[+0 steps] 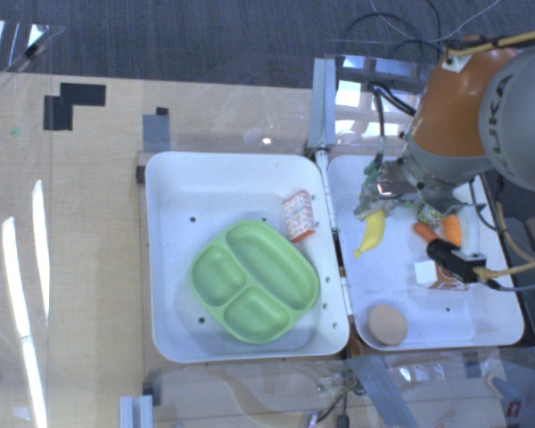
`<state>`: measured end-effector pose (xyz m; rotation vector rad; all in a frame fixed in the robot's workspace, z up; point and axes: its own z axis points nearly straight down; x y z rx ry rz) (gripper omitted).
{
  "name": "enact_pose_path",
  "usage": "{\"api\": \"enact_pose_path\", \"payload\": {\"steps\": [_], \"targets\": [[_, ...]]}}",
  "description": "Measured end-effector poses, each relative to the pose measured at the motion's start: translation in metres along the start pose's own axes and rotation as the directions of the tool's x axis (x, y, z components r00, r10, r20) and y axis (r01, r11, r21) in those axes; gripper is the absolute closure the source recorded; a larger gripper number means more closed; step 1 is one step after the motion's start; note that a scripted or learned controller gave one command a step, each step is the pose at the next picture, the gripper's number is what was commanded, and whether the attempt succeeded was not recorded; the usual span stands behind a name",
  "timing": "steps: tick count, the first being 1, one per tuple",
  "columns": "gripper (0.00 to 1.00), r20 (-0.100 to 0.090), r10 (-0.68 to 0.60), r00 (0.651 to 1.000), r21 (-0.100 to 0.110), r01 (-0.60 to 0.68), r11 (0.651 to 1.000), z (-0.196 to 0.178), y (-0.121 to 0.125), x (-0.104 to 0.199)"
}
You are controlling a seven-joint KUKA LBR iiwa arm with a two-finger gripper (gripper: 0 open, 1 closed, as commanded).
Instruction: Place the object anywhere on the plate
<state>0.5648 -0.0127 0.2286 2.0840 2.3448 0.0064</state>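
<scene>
A green divided plate (254, 281) lies in the left bin (169, 239), slightly right of its middle. In the right bin (495, 328), a yellow banana (372, 233) lies at the left side, near the wall between the bins. My gripper (377, 194) hangs just above the banana's upper end, and the grey wrist with its orange band rises behind it to the right. The wrist hides whatever is directly under the gripper.
A small orange and white packet (298, 216) leans at the left bin's right wall, just above the plate. The right bin also holds an orange carrot (439, 231), a white cube (425, 272) and a round tan disc (387, 325) at the front.
</scene>
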Motion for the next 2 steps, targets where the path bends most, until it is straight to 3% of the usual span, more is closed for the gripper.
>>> {"api": "enact_pose_path", "payload": {"steps": [1,2], "targets": [[1.0,0.0,0.121,0.993,0.004,-0.121,0.993,0.0058,-0.0126,0.079],[0.0,0.0,0.121,0.993,0.004,-0.121,0.993,0.0057,-0.0125,0.0789]]}}
